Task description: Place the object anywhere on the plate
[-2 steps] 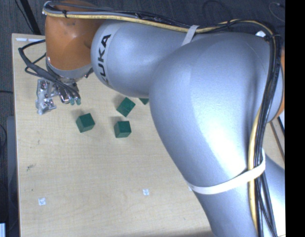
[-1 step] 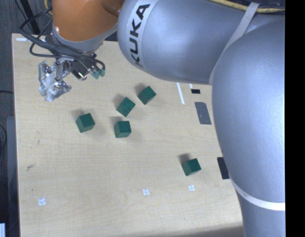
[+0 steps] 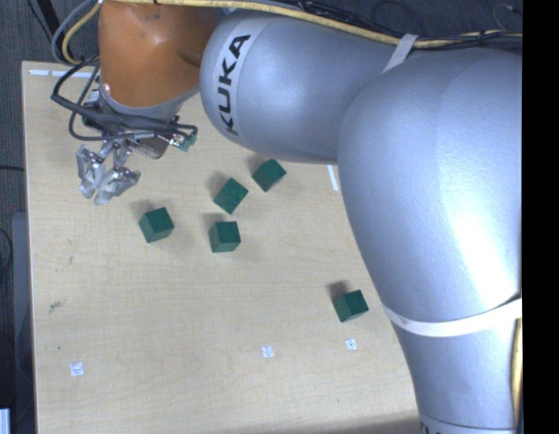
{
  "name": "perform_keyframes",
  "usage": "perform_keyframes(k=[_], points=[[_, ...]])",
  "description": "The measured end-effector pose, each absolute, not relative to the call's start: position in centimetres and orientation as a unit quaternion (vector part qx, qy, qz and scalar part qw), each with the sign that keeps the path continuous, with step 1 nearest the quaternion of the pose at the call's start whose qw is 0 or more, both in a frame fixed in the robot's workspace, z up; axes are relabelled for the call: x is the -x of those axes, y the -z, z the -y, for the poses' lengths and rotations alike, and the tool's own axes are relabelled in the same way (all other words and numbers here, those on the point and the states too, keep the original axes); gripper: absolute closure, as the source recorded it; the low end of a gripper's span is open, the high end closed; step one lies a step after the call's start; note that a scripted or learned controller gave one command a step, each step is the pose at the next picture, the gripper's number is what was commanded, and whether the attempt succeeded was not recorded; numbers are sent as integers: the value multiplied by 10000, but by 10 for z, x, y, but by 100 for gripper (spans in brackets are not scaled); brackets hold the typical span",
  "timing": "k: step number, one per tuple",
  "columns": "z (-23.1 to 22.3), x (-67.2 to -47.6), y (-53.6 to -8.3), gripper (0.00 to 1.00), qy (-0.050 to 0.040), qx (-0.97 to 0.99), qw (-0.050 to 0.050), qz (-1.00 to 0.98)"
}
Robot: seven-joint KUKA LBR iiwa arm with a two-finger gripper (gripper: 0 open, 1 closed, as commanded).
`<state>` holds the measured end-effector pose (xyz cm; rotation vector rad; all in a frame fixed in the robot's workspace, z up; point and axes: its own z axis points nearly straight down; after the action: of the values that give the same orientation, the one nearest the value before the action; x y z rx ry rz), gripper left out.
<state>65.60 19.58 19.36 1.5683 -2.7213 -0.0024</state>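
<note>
Five green blocks lay on the pale wooden board (image 3: 171, 333), none of them in the gripper. The nearest block (image 3: 156, 224) sat just below and to the right of the gripper (image 3: 103, 177), near but not touching it. Three more stood further to the right, close to each other but apart: the low block (image 3: 224, 236), the middle block (image 3: 230, 194) turned at an angle, and the upper block (image 3: 269, 174), which lay just under the edge of the arm (image 3: 424, 179). The fifth block (image 3: 351, 305) was well apart from the others, at the lower right, just beside the thick grey part of the arm. The gripper hung over the upper left part of the board, and it was blurred and shiny; its fingers (image 3: 87, 174) appeared spread, with nothing between them. Above it the orange band (image 3: 144, 43) and some black cables (image 3: 80, 120) covered the wrist. The arm hid a large part of the board on the right side, and a white strip (image 3: 333, 178) was half covered by it. Three small white marks (image 3: 268, 352) were near the lower edge, too small to read.
</note>
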Motion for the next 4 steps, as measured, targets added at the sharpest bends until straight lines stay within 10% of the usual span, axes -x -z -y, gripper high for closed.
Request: perform_keyframes(k=[1, 2, 3, 4], points=[[-128, -657, -261, 100, -5, -3882, -28, 9216], [-183, -656, -112, 100, 8, -4538, 4, 8911], [-103, -657, -93, 100, -1, -3222, -2, 9467], [-104, -657, -93, 0, 0, -3224, -2, 9466]])
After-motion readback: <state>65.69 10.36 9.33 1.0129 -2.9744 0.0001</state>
